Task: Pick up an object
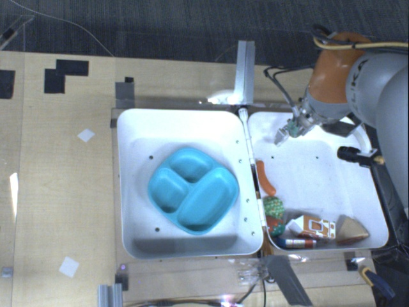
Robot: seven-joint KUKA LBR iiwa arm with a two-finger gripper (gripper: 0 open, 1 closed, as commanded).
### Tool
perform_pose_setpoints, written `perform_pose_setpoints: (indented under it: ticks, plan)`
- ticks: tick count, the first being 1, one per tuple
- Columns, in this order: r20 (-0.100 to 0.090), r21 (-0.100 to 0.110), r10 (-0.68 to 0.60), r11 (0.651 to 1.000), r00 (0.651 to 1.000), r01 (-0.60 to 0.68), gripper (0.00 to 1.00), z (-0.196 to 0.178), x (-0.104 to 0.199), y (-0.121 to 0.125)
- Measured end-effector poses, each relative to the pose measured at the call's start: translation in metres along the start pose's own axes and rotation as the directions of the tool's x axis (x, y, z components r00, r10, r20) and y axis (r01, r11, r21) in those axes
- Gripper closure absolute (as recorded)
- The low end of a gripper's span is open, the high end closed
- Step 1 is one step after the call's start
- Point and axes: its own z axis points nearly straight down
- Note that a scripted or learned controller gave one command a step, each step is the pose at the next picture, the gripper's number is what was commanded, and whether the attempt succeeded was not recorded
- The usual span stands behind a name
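My gripper (287, 133) hangs over the far left part of the right bin (332, 165), above bare white floor, with nothing seen in it. The loose objects lie along that bin's left wall and near edge: an orange-red sausage-shaped piece (265, 179), a green knobbly ball (273, 205), a small red item (275, 223), a white and orange carton (314, 226), a brown wedge (352, 229) and a red and dark pen (299, 242). The gripper is well apart from all of them, farther back.
The left bin (137, 139) holds a blue compartment plate (193, 190) in its middle. A metal post (245, 72) stands behind the divider between the bins. The grey arm with its orange band (335, 72) enters from the upper right. A black fitting (353, 154) sits by the right bin's wall.
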Motion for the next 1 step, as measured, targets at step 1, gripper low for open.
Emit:
perform_pose_setpoints:
  ticks: [1]
  plan:
    - [-0.007, 0.004, -0.278, 0.961, 0.961, 0.278, 1.00, -0.0830, 0.0084, -0.0600]
